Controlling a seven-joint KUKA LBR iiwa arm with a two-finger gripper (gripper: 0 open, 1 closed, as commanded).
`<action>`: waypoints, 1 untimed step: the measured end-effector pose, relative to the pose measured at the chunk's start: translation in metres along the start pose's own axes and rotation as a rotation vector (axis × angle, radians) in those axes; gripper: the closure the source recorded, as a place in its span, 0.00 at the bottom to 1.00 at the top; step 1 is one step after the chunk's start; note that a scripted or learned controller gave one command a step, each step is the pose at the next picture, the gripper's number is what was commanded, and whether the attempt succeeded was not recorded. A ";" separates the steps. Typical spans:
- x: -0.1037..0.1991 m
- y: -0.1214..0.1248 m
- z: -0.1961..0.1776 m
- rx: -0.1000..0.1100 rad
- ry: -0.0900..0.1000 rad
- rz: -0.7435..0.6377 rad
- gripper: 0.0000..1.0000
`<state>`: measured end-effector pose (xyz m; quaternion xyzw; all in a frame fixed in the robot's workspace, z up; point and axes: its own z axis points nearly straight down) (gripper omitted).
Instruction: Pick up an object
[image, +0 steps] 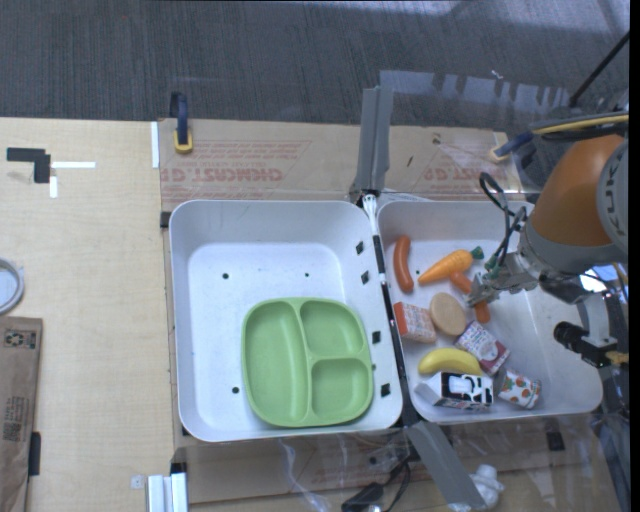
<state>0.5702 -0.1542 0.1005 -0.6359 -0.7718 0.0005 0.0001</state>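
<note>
The right bin (560, 330) holds a red sausage (403, 263), an orange carrot (445, 266), a round tan bun (449, 314), a red and white packet (414, 321), a yellow banana (448, 360), a black and white carton (466, 390) and two small printed packets (483, 345) (518, 390). My gripper (487, 289) hangs low over the bin's middle, just right of the carrot and above the bun. A small orange piece (482, 311) lies right beneath it. The fingers are too small and dark to read.
The left bin (200, 300) carries a green divided plate (307, 361). A grey post (373, 145) rises behind the seam between the bins. The orange-banded arm (580, 195) fills the right side. A tape roll (8, 287) and a brown bag (18, 400) lie on the bench at far left.
</note>
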 end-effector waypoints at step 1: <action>0.041 0.026 -0.092 0.002 -0.001 0.354 1.00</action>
